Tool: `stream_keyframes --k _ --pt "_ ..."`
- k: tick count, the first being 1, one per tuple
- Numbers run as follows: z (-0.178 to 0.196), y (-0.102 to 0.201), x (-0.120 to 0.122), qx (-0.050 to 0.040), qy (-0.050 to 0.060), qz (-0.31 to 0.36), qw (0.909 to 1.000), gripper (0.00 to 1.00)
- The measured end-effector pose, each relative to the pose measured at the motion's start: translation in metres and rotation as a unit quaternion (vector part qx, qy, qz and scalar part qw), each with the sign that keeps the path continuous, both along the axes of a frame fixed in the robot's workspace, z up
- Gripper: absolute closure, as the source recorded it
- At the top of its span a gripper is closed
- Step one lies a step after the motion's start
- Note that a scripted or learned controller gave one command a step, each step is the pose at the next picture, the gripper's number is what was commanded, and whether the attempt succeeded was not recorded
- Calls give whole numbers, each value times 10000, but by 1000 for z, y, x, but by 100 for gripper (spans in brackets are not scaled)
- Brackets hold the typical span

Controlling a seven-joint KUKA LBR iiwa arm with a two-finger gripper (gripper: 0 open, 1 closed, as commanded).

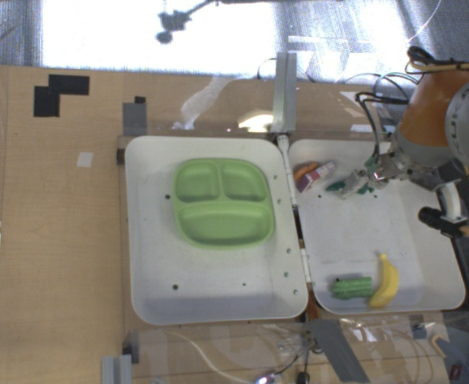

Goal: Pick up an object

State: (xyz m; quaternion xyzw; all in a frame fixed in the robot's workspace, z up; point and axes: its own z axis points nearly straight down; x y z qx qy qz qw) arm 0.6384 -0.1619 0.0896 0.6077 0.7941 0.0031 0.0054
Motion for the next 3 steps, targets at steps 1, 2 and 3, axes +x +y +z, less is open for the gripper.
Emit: stream_keyframes --k 1,2,3 --pt "14 2 3 7 -42 4 10000 100" --pt "43 58 30 17 77 -711 9974 100" --pt "54 59 31 14 75 -681 9977 100"
